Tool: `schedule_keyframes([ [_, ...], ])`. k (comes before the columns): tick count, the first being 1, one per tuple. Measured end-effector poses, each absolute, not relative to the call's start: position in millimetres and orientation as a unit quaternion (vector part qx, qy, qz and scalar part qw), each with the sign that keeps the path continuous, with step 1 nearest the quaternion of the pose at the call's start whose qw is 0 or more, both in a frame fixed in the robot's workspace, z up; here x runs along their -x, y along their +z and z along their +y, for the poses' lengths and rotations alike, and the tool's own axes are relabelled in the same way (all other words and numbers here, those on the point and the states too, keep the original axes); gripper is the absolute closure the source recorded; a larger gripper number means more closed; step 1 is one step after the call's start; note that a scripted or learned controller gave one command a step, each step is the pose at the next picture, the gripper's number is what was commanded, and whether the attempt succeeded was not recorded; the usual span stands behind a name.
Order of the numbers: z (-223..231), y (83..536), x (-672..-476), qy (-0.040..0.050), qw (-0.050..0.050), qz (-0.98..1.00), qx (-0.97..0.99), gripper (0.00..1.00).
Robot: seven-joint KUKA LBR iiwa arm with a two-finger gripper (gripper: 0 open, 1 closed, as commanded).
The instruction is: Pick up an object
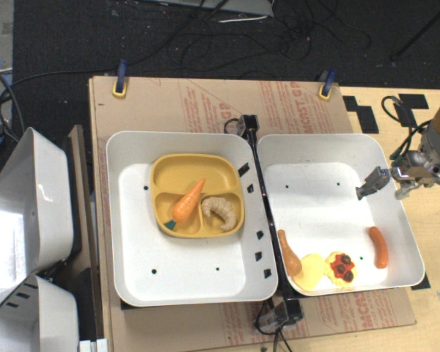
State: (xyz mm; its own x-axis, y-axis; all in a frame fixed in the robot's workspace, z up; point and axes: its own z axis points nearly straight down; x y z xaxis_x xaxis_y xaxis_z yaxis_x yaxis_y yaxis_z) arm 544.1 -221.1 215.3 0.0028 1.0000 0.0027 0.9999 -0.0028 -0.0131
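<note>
My gripper [389,185] hangs over the right rim of the right bin [315,152], open, with nothing between its fingers. One dark finger [370,183] reaches over the bin floor. Below it an orange sausage [380,246] lies near the bin's right wall. Along the front wall sit a yellow slice with red and dark toppings [339,268] and an orange drumstick-shaped piece [288,252]. In the left bin [132,218] a yellow divided plate [198,166] carries a carrot [188,201] and a pale curled shrimp [221,212].
The two bins meet at a black divider [258,196]. Both stand on a cardboard-covered bench [205,101] held by yellow clamps at the back. White containers [26,204] stand off the bench's left side. Cables lie on the dark floor behind.
</note>
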Motion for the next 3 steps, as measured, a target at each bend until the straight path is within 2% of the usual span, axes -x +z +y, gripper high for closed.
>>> schedule_keyframes([
  [1, -220.1, 223.0, -547.3, 0.0002, 0.000, -0.708, 0.707, 0.00],
  [2, -216.8, 167.6, -536.7, 0.0013, 0.003, -0.706, 0.708, 0.00],
  [3, -206.5, 117.7, -536.9, 0.0010, 0.002, -0.707, 0.707, 0.00],
])
